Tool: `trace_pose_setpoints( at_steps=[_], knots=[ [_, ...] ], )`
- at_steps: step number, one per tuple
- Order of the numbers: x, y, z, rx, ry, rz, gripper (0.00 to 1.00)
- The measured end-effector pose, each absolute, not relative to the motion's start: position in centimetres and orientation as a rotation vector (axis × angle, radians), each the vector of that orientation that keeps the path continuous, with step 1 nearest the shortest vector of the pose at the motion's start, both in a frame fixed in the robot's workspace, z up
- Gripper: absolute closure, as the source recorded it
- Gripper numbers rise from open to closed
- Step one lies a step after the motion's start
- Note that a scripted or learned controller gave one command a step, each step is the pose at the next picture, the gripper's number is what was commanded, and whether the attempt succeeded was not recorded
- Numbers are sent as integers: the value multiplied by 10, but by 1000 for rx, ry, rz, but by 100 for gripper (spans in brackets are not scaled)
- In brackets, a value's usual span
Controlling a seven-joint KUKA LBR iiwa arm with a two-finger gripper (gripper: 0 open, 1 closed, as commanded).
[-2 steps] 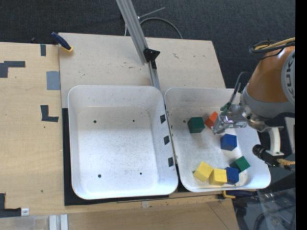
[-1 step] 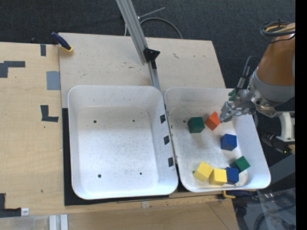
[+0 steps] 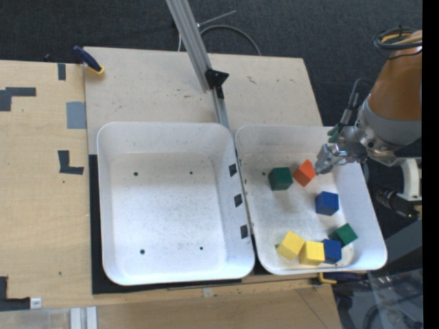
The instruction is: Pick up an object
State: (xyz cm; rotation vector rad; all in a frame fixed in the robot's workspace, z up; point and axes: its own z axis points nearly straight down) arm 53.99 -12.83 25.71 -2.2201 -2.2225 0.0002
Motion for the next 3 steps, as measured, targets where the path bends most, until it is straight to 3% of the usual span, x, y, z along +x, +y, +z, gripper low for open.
trace_pose_setpoints(
  at_steps=[3],
  knots=[
    [527,39,265,-2211,-2228,0,100]
  ],
)
